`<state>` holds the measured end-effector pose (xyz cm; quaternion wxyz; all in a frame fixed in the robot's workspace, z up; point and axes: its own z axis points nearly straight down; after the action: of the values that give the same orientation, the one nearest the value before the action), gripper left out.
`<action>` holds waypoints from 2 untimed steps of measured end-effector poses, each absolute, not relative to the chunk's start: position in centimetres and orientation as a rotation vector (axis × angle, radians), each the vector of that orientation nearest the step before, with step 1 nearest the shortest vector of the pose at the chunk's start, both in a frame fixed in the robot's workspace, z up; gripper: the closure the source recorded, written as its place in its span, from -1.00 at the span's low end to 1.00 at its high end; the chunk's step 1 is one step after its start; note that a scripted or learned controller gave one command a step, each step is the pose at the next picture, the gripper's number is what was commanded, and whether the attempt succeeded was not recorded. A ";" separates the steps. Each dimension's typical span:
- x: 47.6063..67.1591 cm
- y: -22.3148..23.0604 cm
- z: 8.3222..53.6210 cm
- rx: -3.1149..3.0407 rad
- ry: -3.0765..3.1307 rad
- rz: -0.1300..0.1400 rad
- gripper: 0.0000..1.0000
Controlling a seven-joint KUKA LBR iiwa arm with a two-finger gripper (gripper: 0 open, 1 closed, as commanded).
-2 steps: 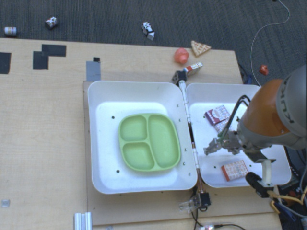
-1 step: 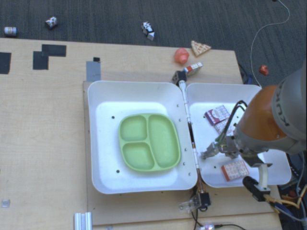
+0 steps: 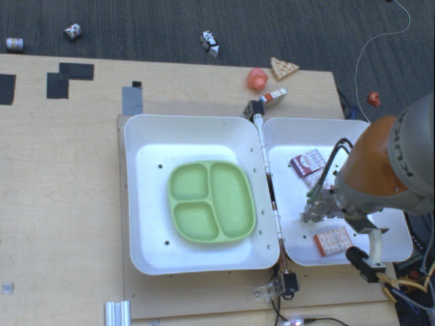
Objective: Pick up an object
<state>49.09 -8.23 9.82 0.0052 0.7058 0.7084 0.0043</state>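
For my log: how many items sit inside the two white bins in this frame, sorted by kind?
Green divided tray, in the left bin: 1
Small red-and-white printed packets, in the right bin: 2 (upper, lower)
Total: 3
The arm covers part of the right bin, so more could lie beneath it.

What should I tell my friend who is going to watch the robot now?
Gripper: down in the right bin, fingers too small to judge, nothing seen held.
Things: a small red and white packet lies at the back of the right bin, another red packet near its front. A green divided tray sits in the left bin.
Done: the arm has reached the right bin.
Left: grasp an object and lift it.
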 end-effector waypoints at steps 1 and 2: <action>49.1 -8.2 9.8 2.211 2.217 0.013 -1.00; 49.2 -8.1 10.9 2.205 2.220 0.018 1.00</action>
<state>49.22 -8.14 10.86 0.0062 0.7046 0.7096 0.0057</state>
